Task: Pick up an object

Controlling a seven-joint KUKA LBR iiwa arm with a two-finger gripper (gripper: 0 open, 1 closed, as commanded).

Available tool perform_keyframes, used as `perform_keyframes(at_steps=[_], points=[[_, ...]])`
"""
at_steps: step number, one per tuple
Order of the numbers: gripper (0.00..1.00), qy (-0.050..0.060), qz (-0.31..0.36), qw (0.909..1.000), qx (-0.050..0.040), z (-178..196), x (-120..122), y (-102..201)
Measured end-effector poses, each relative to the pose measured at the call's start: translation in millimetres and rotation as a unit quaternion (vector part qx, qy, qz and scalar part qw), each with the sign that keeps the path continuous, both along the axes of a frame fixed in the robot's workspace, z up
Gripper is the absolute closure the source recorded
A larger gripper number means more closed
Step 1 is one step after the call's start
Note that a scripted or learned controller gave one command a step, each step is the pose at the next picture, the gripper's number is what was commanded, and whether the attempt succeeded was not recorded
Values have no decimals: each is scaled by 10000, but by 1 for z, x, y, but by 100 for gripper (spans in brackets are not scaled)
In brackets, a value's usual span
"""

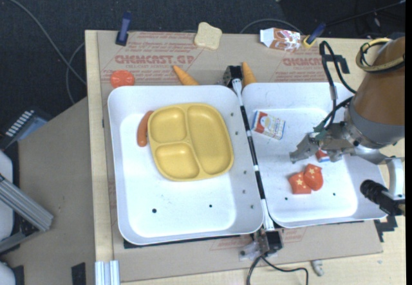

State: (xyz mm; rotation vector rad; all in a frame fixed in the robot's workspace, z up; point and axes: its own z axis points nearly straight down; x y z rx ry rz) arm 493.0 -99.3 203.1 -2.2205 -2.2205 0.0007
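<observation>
My gripper (pixel 317 155) hangs open over the middle of the right bin (pixel 335 210), its fingers spread left and right. Just below it in the view lies a red toy fruit (pixel 306 180) with yellow specks, close to the fingertips but not between them. A small white carton with a red label (pixel 269 125) lies flat at the bin's upper left, apart from the gripper.
The left bin (pixel 187 213) holds a yellow divided plate (pixel 190 141) with an orange sausage (pixel 142 129) at its left edge. Outside the bins, along the bench's far side, lie an orange disc (pixel 120 78), a carrot piece (pixel 185 76), a bread slice (pixel 208 35) and a wrapper (pixel 281 38).
</observation>
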Motion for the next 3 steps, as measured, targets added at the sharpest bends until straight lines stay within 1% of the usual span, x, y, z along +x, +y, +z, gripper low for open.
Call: perform_keyframes(at_steps=[1,2,3], points=[[0,6,-7,10000,1,-81,-10,-10],[100,-11,-8,10000,-4,-71,-10,-10],[0,-9,-7,10000,-4,-71,-10,-10]])
